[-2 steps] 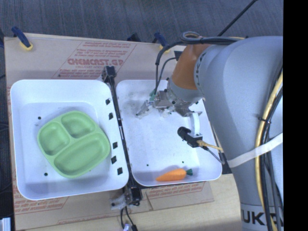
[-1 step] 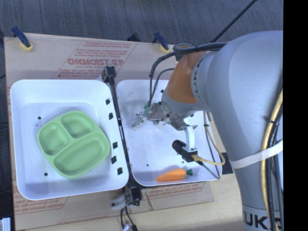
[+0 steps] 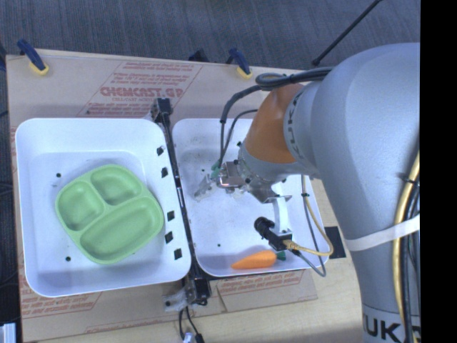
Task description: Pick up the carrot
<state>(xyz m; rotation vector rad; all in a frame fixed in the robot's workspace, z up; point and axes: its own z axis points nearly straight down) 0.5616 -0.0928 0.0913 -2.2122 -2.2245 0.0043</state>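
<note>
Grey carpet surrounds a bench (image 3: 64, 77) covered in printed cardboard, bearing 2 white bins, which I place relative to the right bin (image 3: 193, 191); the left bin (image 3: 28, 213) touches its left wall and holds a green plate (image 3: 108, 213) with 3 compartments; the arm (image 3: 343, 141) reaches over its far half from the right; the gripper (image 3: 207, 186) hangs above its middle, whether apart or together I cannot tell; the carrot (image 3: 253, 261) lies against its near wall, well apart from the gripper, toward the camera and slightly right; its long axis runs roughly left to right, so the reach likely goes nearward.
</note>
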